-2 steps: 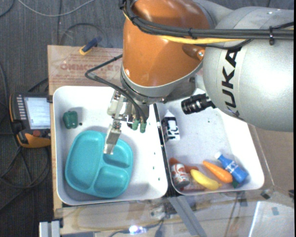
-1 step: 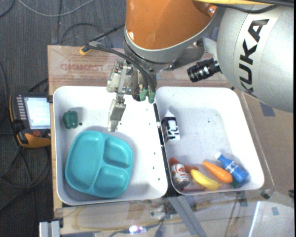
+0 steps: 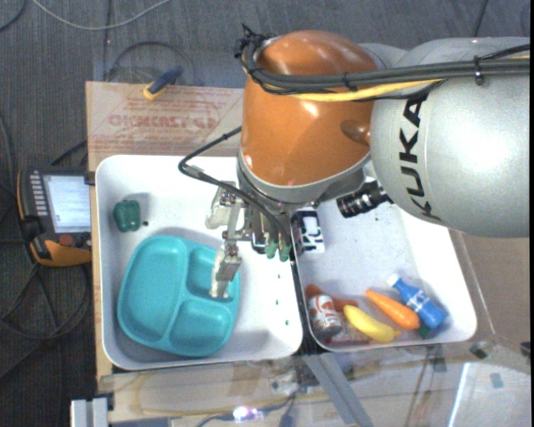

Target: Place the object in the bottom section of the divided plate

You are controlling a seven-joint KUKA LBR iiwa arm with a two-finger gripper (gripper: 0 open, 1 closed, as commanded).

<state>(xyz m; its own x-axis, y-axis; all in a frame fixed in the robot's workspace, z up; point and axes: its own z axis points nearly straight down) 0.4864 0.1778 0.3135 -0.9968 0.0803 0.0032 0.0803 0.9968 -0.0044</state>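
A teal divided plate lies in the front of the left bin. Its large section is on the left, a smaller one is at the upper right and another is at the bottom right. A small dark green object, like a pepper, rests in the bin's back left corner, apart from the plate. My gripper hangs below the orange wrist, over the right edge of the plate's upper right section. I see nothing held in it.
The right bin holds a can, a yellow banana, an orange carrot and a blue bottle along its front. The big arm body covers the back of both bins. A tablet sits left of the bench.
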